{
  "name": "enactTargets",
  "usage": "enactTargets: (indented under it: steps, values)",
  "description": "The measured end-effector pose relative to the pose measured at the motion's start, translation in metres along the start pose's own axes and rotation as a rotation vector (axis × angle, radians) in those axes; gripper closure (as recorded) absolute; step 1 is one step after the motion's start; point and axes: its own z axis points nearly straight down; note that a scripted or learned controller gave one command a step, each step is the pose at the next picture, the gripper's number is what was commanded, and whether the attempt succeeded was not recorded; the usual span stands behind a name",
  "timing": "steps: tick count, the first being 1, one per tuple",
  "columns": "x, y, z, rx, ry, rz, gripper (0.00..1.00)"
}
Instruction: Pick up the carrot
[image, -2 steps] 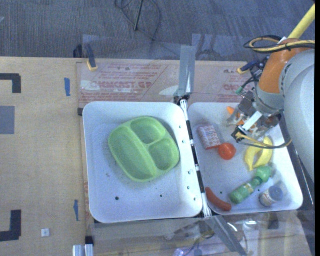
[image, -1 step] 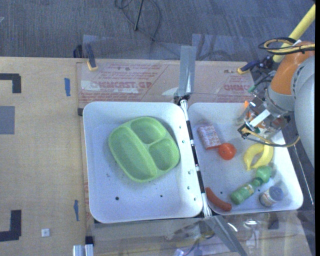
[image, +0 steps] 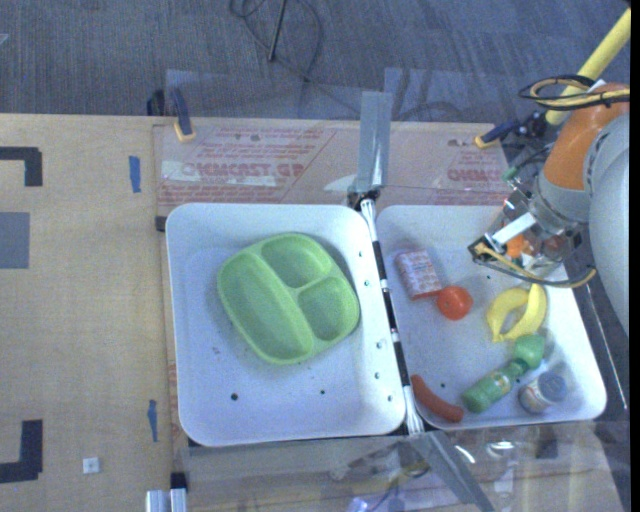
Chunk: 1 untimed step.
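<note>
On the counter's right bin (image: 590, 395), my end effector (image: 512, 247) hung at the far edge, seemingly clenched on the small orange carrot (image: 516, 244) so as to lift it clear.

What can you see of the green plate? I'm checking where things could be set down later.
The green plate is a light green, plastic-looking tray with rounded corners and three compartments: one long, two smaller. It lies flat and turned at a slant, roughly central in the left bin, resting on its floor. Nothing lies in its compartments.
</note>
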Motion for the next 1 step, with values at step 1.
enactTargets:
  steps: [1]
  values:
    - [0.0002,0.0037,0.0001,0.004,0.005,0.367,0.0]
